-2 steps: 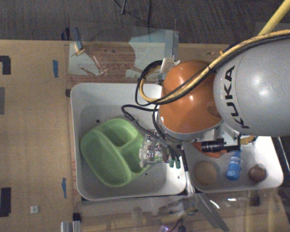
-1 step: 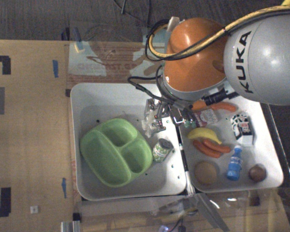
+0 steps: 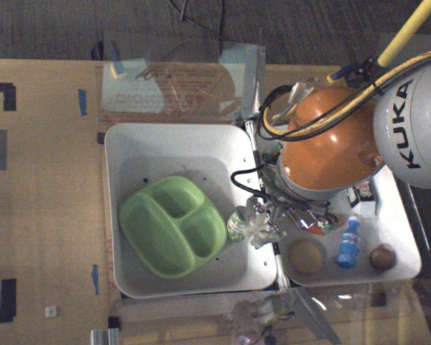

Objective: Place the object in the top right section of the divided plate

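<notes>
The green divided plate (image 3: 171, 225) lies in the left bin (image 3: 129, 149), with three sections. The arm's orange band (image 3: 327, 146) hangs over the wall between the two bins. Below it, my gripper (image 3: 250, 226) reaches left over the left bin's right side, just beside the plate's right rim. A small green and white object (image 3: 238, 225) sits between its fingertips, so the gripper is shut on it. The object is next to the plate's rim, outside the plate.
The right bin (image 3: 406, 264) holds a round brown thing (image 3: 306, 256), a blue bottle (image 3: 348, 244), a small brown ball (image 3: 381, 256), a red-orange item (image 3: 317, 227) and a white box (image 3: 365, 201). Cables loop around the wrist.
</notes>
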`<action>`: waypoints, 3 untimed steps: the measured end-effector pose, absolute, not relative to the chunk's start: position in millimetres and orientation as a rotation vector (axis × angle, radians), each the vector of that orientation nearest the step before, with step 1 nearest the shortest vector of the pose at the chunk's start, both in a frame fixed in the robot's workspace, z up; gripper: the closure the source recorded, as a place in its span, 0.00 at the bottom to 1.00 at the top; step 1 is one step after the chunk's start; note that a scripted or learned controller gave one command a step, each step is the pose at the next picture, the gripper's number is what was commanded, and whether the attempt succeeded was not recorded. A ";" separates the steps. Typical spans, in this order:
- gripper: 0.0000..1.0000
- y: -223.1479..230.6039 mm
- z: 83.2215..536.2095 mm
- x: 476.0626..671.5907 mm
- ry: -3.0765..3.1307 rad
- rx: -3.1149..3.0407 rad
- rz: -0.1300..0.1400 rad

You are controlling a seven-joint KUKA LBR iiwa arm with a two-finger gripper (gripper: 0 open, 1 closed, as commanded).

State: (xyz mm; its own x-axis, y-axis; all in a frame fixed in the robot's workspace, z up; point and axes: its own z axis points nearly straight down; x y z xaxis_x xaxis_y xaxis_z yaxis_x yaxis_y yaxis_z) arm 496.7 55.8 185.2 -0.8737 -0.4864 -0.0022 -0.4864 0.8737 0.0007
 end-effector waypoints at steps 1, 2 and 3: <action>1.00 88.4 204.2 530.2 2.936 -1.092 0.003; 1.00 115.8 196.7 515.5 2.663 -1.660 0.004; 1.00 116.8 207.8 517.2 2.659 -1.650 0.006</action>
State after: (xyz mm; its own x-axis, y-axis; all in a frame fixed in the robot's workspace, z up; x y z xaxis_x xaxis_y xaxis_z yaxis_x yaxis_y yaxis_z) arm 517.2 116.8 207.8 -0.4441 -0.8959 -0.0119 -0.8960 0.4441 -0.0032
